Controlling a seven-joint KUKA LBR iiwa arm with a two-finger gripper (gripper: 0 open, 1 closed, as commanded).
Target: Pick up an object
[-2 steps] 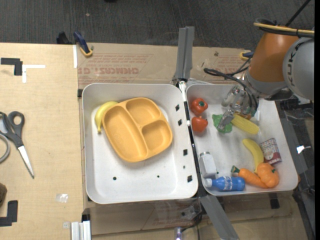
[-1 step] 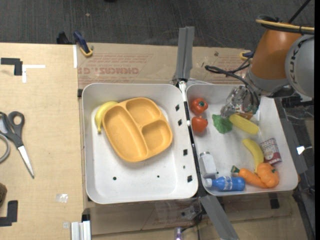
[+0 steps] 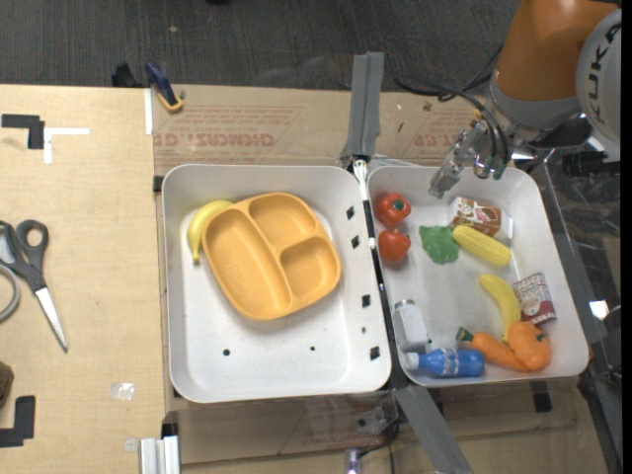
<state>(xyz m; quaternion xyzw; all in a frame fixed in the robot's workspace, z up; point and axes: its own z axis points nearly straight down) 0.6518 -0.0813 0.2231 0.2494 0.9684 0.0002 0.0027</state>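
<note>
Camera view looks down on the desk [image 3: 79, 265] with both bins side by side, and the sorting logic is plain: the left bin [image 3: 197, 363] carries a yellow divided plate [image 3: 272, 255] with a banana [image 3: 202, 227] tucked against its rim, while the right bin [image 3: 553, 215] holds the loose clutter the arm can choose from. Two tomatoes [image 3: 393, 227] sit against the dividing wall, a green leafy piece [image 3: 439, 243] and a corn cob [image 3: 482, 246] lie mid-bin, a small carton [image 3: 477, 213] is just behind the corn, and a second banana [image 3: 501, 302], a carrot [image 3: 491, 351], an orange fruit [image 3: 530, 347] and a blue bottle [image 3: 449, 363] crowd the near end.

Now the jaws [image 3: 464, 164]: they hang over the far edge of the right bin, pointing down and slightly parted, with nothing between them. Nearest candidate looks to be the carton, just below and to the right of the tips; the corn and green piece are close beyond it. My read is the approach is not yet finished, and a descent toward that cluster comes next. Crowding there could make a clean grasp tricky.
</note>
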